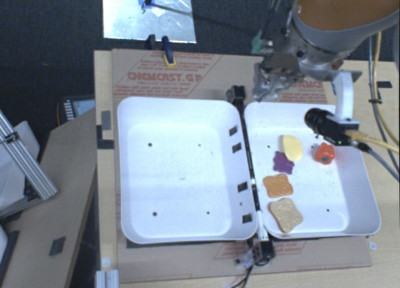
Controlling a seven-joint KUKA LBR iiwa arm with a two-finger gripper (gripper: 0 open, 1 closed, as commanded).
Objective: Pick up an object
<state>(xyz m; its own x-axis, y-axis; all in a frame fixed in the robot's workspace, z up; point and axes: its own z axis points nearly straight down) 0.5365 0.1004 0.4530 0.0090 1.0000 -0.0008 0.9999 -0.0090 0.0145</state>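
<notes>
Yellow oval piece (291, 147) flat in right bin (356, 199) | end effector (270, 87) state: cannot tell

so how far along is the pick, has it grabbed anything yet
Nothing looks picked yet. The yellow piece, purple piece, orange-red piece and two toast-like pieces all lie in the right bin. The pincer sits above that bin's far edge, with nothing seen in it. Descent, grasp and lift remain.

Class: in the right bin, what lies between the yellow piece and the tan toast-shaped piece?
Camera view: below the yellow piece, a purple piece, then an orange piece, then the toast.
</notes>
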